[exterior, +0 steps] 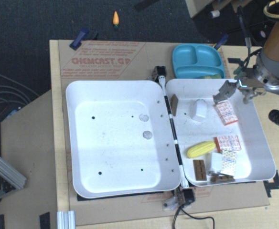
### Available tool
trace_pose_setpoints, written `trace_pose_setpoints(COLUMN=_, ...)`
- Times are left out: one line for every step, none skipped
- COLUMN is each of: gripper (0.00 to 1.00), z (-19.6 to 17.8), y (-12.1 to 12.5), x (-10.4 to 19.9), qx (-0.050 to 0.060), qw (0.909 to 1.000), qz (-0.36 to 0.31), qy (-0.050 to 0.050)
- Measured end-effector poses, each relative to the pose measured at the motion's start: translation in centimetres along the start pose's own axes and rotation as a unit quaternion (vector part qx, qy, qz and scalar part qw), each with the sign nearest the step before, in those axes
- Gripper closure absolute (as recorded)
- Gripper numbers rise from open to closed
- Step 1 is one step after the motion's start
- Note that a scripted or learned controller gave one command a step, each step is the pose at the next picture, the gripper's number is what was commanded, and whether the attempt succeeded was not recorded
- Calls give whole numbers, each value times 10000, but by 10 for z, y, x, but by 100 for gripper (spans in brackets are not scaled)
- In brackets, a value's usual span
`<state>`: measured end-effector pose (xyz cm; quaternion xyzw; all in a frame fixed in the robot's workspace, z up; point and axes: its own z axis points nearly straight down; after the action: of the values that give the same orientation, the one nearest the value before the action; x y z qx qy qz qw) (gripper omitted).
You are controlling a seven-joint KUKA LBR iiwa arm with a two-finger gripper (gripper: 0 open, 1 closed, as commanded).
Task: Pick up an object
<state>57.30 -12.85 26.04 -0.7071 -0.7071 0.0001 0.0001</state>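
The brown cardboard-covered bench point(106, 56) carries two shallow white plastic bins side by side. The left white bin point(82, 175) holds only two small round greyish discs point(145, 126) lying near its right wall, one above the other. The right white bin point(261, 142) holds the loose goods. The grey arm with its orange band point(277, 46) enters from the upper right edge of the view and hangs above the far right corner of the right bin. Its two-finger gripper point(224, 92) points down and left over that bin's upper part; whether its fingers are open or shut cannot be told from this angle, and nothing is seen between them. Behind the right bin, on the bench, a light blue divided plastic tray point(197, 58) lies flat. Inside the right bin, a yellow plastic corn cob point(200, 149) lies tilted near the centre divider. Just right of it sit flat red-and-white patterned packets point(228, 143), with a further pale patterned packet point(228, 162) below them. Another red-and-white packet point(225, 112) lies just below the gripper. A small white block point(199, 109) rests to the left of that packet, apart from it. A small brown rectangular block point(199, 170) lies near the bin's front edge, below the corn cob. A dark brown narrow piece point(174, 104) stands against the divider at the bin's upper left.
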Motion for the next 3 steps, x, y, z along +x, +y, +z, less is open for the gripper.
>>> trace_pose_setpoints(gripper=0, z=142, y=-7, x=-60, qx=12, qw=10000, qz=6, qy=3)
trace_pose_setpoints(gripper=0, z=176, y=50, x=-89, qx=2, qw=10000, qz=-26, qy=51)
trace_pose_setpoints(gripper=0, z=177, y=93, x=-88, qx=75, qw=9999, qz=-15, qy=94)
